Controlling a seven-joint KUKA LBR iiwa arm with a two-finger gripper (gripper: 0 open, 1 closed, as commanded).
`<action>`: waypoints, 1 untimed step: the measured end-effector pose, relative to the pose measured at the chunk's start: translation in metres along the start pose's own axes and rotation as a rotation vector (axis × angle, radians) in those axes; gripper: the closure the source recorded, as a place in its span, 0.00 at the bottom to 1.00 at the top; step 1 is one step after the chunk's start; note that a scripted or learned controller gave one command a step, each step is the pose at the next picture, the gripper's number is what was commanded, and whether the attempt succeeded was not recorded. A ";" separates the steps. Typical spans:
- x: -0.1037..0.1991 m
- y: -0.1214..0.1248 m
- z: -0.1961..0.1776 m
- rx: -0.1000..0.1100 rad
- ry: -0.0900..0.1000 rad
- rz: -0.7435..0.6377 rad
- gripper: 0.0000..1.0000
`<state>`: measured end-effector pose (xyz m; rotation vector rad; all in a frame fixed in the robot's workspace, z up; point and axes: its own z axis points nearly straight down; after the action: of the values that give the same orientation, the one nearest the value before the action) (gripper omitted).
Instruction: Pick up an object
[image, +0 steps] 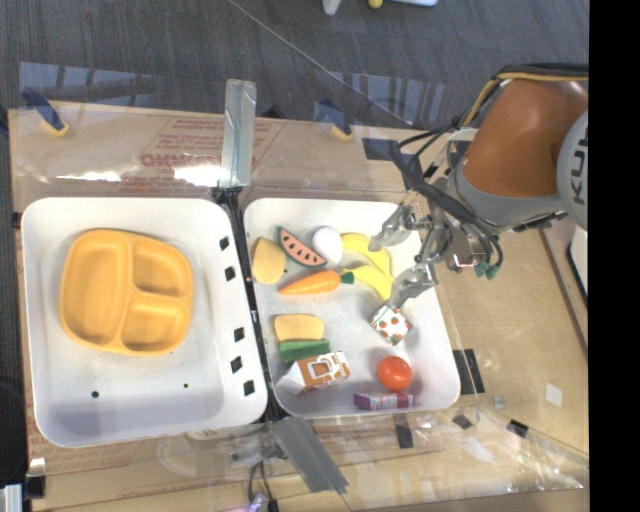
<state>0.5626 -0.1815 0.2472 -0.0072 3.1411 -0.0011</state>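
Two white bins (45, 400). The left holds a yellow-orange divided plate (125, 290). The right holds an orange carrot (312, 283), yellow banana (370, 262), red tomato (395, 373), white egg (327, 241), red watermelon slice (299, 247) with dark seeds, and a purple bar (383, 401).

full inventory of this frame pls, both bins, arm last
left bin: 1, white, left half of bench
divided plate: 1, yellow-orange, in left bin, toward its far side
right bin: 1, white, beside left bin
watermelon slice: 1, red and green, right bin, far left
egg: 1, white, beside the slice
banana: 1, yellow, far right
carrot: 1, orange, centre
pale round piece: 1, tan-yellow, left wall
yellow block: 1, on green piece
small carton: 1, orange-white, near side
tomato: 1, red
purple packet: 1, near wall
patterned cube: 1, white
gripper: 1, jaws open, above banana
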 end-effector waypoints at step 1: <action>0.003 -0.025 0.112 -0.003 0.008 0.113 0.00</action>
<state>0.5601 -0.2066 0.1355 0.1714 3.1448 0.0037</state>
